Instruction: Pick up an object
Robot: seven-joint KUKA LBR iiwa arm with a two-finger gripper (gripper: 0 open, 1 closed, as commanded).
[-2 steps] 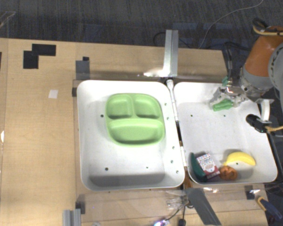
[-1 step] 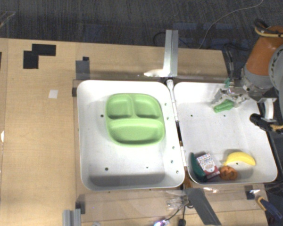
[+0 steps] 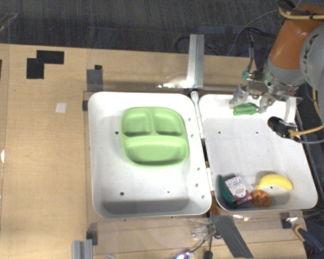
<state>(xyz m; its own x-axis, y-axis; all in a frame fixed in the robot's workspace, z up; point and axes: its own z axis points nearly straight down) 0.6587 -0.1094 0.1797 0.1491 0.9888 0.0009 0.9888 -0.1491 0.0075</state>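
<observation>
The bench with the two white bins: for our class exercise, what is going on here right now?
A grey robot arm with an orange band reaches in from the right, its gripper at the far edge of the right bin with a small green object between its fingers. At that bin's near edge lie a banana, a small printed box and a brownish item. The left bin holds a green divided tray.

The grey, rounded metal arm (image 3: 319,53) wore a broad orange band (image 3: 291,45) above its wrist. Black cables (image 3: 291,129) trailed beside it, and its small jaws were pale silver metal.
</observation>
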